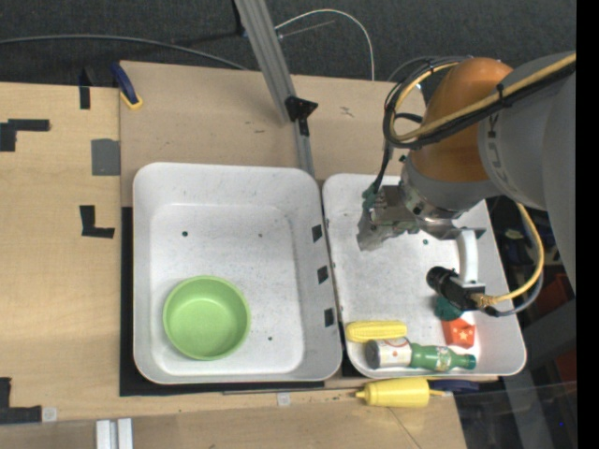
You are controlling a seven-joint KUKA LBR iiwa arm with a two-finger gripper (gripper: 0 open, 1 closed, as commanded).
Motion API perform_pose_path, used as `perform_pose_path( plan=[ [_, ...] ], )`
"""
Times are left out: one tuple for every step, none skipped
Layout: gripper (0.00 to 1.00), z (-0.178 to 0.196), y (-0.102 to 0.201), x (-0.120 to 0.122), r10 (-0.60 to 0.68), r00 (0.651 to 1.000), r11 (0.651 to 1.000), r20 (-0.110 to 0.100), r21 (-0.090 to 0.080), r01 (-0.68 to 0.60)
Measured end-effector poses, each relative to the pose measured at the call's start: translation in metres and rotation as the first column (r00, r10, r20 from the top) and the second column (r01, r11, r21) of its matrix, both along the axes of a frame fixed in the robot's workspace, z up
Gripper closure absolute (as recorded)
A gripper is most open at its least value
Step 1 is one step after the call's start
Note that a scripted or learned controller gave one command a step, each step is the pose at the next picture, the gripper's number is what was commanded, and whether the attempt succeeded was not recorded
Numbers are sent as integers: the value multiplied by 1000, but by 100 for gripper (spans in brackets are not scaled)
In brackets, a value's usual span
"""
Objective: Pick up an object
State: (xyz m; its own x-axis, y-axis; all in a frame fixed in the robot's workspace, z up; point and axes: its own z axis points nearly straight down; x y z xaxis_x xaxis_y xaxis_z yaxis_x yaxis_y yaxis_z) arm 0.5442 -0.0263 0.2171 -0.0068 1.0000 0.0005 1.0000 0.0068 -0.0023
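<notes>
A single camera sits fixed above the bench [56,279] and looks down on it at a slant. It stands far enough off to take in the left bin [140,251] and the right bin [384,283] side by side in mid-frame, with dark floor [94,7] along the top edge. The arm [524,148] enters from the right side, its gripper [374,227] over the right bin.

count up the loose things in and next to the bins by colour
green: 2, bowl and labelled bottle
yellow: 2, corn-like piece and squeeze bottle on the bench edge
orange-red: 1, small block
total: 5
</notes>
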Motion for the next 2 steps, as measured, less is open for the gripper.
perform_pose_path(
  plan=[
    [100,2,44,3,0,1000,1000,0,1,0],
    [100,12,101,8,1,1000,1000,1,1,-1]
  ],
)
